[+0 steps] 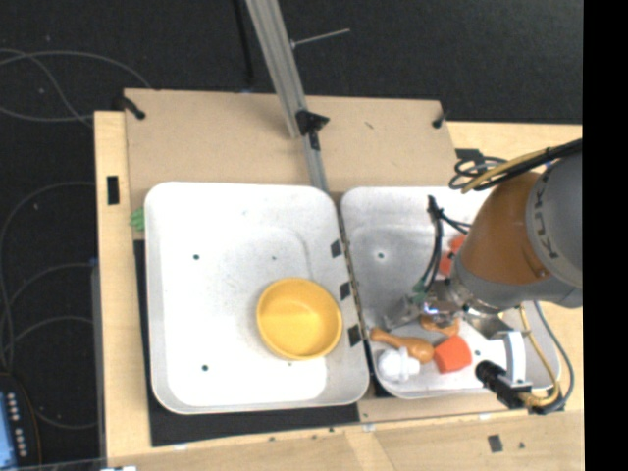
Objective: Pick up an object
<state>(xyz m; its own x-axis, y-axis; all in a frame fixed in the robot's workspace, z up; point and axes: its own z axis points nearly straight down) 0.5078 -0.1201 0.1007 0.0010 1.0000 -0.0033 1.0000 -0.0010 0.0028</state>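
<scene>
The gripper (pixel 432 314) hangs low inside the right bin (pixel 388 224), near its front half, with the orange-banded arm (pixel 510 238) crowding over it from the right; whether it is released or clenched I cannot tell, since the wrist hides that. Just below it lie the likely targets: an orange-brown drumstick-shaped toy (pixel 404 342), a white rounded piece (pixel 397 365) touching its front, and an orange-red block (pixel 451 354) just beside them. A yellow bowl (pixel 298 318) sits apart in the left bin (pixel 235 292). To do this step well, I judge the arm should centre over one item, probably the block, which stands clearest of its neighbours, descend straight, and close across its narrow sides before lifting slowly.
</scene>
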